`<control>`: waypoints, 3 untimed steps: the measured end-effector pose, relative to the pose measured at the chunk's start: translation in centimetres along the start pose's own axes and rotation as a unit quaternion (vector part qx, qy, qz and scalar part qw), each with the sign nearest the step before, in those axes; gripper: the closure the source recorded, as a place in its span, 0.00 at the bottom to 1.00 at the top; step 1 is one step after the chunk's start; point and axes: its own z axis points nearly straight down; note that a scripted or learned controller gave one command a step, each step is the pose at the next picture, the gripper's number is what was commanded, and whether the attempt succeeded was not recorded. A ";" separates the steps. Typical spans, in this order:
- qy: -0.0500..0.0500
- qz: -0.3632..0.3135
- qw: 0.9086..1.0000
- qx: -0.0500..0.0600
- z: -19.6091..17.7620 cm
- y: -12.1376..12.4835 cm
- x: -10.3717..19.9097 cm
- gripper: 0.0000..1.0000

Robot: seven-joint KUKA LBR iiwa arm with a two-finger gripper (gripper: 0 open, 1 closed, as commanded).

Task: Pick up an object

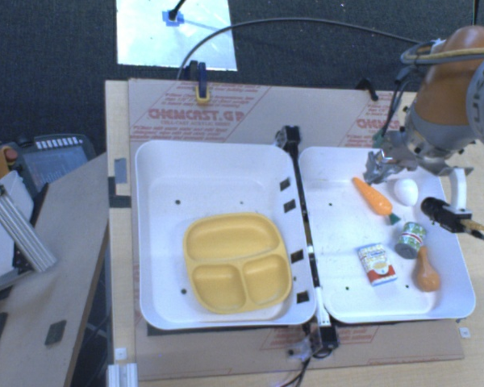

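Observation:
The right bin (339, 297) holds a toy carrot (373, 197), a white egg (406, 191), a small can (410, 239), a small box with a red edge (377, 264) and a tan pear-shaped piece (425, 270). My gripper (377, 168) hangs over the bin's far right part, its tips just above the carrot's upper end and left of the egg. Nothing shows between its fingers.
A yellow divided plate (234, 258) lies in the left bin (157, 216). Black clips run down the seam (297, 216) between the bins. A black fitting with a cable (446, 214) juts over the right bin's right rim. Cardboard lies under both bins.

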 end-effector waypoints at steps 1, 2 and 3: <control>0.000 -0.002 1.000 0.001 -2.4 0.1 0.0 1.00; 0.001 -0.004 1.000 0.003 -2.7 -2.4 5.5 1.00; 0.002 -0.005 1.000 0.003 -3.6 -3.9 10.1 1.00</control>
